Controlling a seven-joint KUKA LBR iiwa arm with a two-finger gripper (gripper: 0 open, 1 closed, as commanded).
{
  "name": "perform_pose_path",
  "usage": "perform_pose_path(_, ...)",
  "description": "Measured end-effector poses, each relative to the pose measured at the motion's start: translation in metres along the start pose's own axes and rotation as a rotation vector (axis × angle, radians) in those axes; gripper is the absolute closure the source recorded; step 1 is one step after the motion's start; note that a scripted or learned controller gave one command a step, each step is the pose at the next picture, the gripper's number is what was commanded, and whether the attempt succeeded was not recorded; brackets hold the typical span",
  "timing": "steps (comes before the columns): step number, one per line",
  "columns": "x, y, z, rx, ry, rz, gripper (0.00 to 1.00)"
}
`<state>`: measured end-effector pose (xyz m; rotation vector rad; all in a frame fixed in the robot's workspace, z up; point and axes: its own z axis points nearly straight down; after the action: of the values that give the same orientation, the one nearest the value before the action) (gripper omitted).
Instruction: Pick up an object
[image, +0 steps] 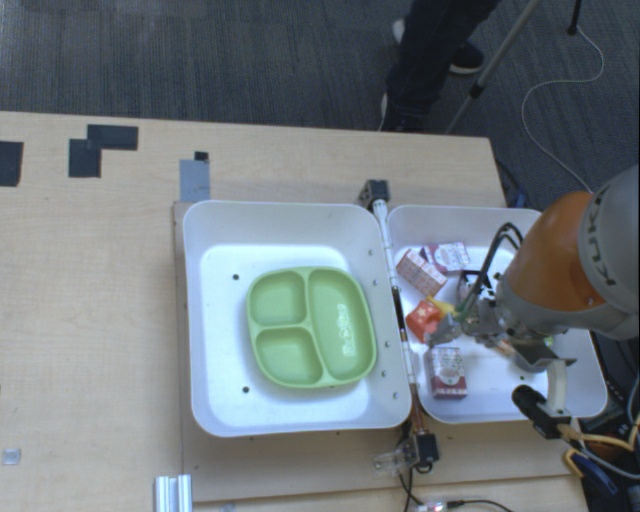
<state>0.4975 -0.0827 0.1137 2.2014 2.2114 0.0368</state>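
Arm (590, 260) comes in from the right, bent low over the right bin (590, 395), orange band above the wrist. Pincer (462, 322) sits low in the bin middle among small packets; can't tell if it's released or clenched. Orange-red packet (424, 318) just left of the pincer, red-and-white packet (449, 372) just below it, two more packets (432, 265) above near the bin's far side. Left bin (215, 300) holds a green divided plate (310, 327). Both bins rest on the desk (90, 330).
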Motion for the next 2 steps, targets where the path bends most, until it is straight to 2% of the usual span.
perform_pose_path(1,0.0,-0.009,0.027,0.024,-0.002,0.003,0.0)
perform_pose_path(2,0.0,-0.007,0.016,0.019,-0.003,0.001,1.0)
